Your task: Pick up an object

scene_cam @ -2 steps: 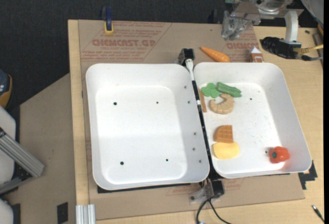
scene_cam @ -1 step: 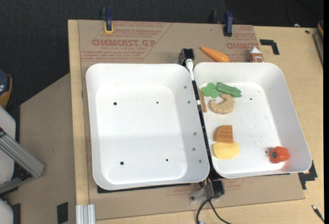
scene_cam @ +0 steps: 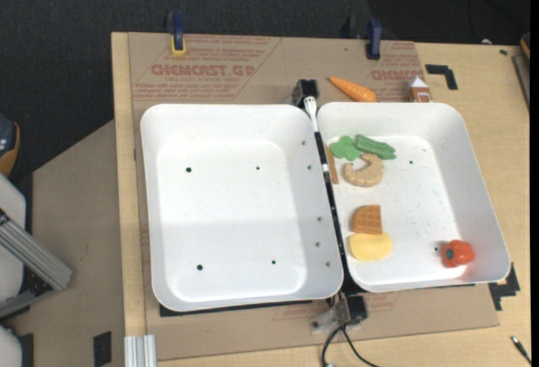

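Right bin (scene_cam: 472,155): tomato (scene_cam: 458,253), waffle (scene_cam: 366,219); carrot (scene_cam: 352,89) outside; end effector state: cannot tell.

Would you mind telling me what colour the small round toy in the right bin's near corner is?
Red, with a green top, seen in the camera view.

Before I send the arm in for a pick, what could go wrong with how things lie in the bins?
1. The green piece and the tan ring-shaped piece touch or overlap, so a grab there may catch both or knock one aside.
2. The orange waffle-like piece sits right against the yellow piece, leaving little room beside either.
3. The red tomato-like piece lies near the right bin's corner wall, which may block the approach.
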`<state>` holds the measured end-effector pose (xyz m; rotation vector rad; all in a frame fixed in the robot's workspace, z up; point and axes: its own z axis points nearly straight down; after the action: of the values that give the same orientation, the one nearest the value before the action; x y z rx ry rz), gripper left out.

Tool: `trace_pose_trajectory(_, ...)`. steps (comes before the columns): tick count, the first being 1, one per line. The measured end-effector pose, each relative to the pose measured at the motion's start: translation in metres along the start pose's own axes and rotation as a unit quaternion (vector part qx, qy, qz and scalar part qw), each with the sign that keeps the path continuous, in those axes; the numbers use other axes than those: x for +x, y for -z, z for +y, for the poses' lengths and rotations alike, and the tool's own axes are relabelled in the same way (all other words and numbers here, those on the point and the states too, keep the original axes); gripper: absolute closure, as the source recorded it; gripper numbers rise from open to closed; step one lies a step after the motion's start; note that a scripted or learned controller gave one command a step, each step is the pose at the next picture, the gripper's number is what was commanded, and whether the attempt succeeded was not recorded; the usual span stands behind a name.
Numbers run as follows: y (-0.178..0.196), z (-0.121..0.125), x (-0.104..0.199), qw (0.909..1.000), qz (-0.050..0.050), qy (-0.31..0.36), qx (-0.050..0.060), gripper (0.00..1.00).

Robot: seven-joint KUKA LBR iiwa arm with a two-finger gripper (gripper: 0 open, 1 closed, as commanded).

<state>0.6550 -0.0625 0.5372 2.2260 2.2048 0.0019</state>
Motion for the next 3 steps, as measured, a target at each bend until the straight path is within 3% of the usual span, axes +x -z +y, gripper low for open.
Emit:
trace_pose_trajectory(1, -0.002, -0.008, -0.104, 1.0, 0.0, -0.001, 0.001, 1.0)
trace_pose_trajectory(2, -0.15, -0.022, -0.013, 0.9999, 0.005, 0.008, 0.011, 1.0)
trace_pose_trajectory(3, -0.012, -0.048, 0.037, 0.9999, 0.003, 0.008, -0.006, 1.0)
